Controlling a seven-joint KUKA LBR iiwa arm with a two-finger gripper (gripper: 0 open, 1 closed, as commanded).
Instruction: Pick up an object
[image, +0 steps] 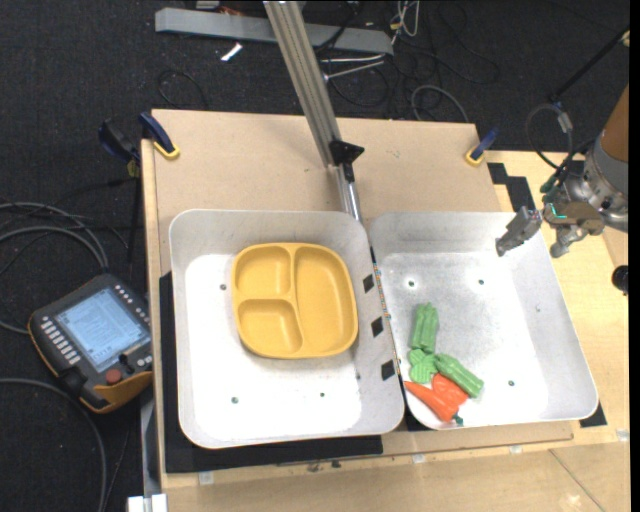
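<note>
claw (540, 231) seen open with nothing between its fingers, held above the right bin's (520, 300) far right edge | green toys (428, 328) and orange toy (436, 398) found piled at that bin's near left corner | yellow divided plate (296, 300) seen in left bin (200, 330) on worktop (250, 160)
</note>
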